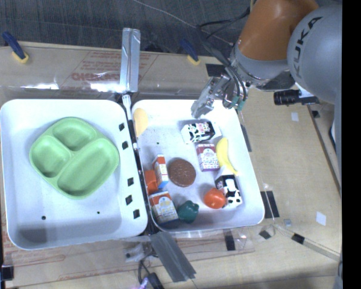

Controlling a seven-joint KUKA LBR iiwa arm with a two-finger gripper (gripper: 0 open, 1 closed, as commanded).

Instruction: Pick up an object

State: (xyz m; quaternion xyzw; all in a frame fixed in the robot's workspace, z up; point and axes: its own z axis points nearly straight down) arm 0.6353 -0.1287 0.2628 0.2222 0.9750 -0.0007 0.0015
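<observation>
Hovering above the right white bin [247,161] at its twelve o'clock edge, my tool [205,106] hangs empty; its spread I cannot tell. At five o'clock from it lies the cow-print carton [197,130], unobstructed, so probably the easiest pick.

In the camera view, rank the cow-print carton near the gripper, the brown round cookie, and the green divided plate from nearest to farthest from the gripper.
Measured from the gripper:
1. Cow-print carton, just below it, at the right bin's top.
2. Brown cookie, mid right bin.
3. Green divided plate, in the left bin.
</observation>
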